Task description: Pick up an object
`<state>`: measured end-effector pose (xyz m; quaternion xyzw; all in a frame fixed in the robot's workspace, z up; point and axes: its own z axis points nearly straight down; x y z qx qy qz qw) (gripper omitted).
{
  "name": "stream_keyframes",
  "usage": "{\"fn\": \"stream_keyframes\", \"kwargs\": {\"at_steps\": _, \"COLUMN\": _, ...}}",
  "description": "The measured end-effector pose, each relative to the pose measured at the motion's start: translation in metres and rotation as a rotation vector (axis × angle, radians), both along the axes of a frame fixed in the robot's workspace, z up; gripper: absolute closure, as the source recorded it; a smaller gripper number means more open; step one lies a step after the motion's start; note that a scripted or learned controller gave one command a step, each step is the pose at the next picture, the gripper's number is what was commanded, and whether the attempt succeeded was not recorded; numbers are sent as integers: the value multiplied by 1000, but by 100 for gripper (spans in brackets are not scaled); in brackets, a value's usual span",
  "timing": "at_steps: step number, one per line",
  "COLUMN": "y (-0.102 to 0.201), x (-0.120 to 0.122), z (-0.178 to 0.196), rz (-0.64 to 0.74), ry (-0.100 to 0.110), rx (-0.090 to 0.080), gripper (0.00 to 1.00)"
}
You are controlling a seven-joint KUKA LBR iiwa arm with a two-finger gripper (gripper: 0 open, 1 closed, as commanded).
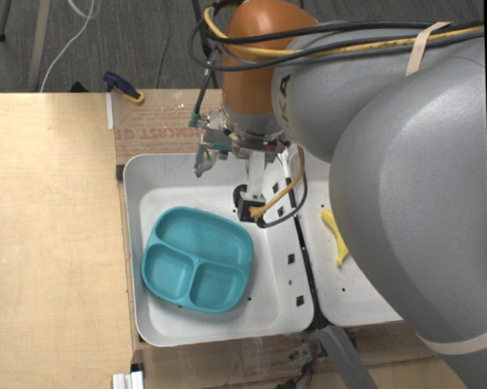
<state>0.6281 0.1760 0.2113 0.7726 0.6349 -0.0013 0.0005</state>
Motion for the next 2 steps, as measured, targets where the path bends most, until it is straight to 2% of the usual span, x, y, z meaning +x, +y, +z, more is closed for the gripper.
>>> {"fn": "stream_keyframes", "kwargs": {"at_steps": 1, "y": 51, "x": -13, "z": -101, "rz": -251, "ry": -11, "rx": 9, "gripper": 0}}
{"fn": "stream_keyframes", "kwargs": {"at_steps": 2, "y": 51, "x": 6, "z": -121, "rz": 342, "ry": 1, "rx": 1, "gripper": 0}}
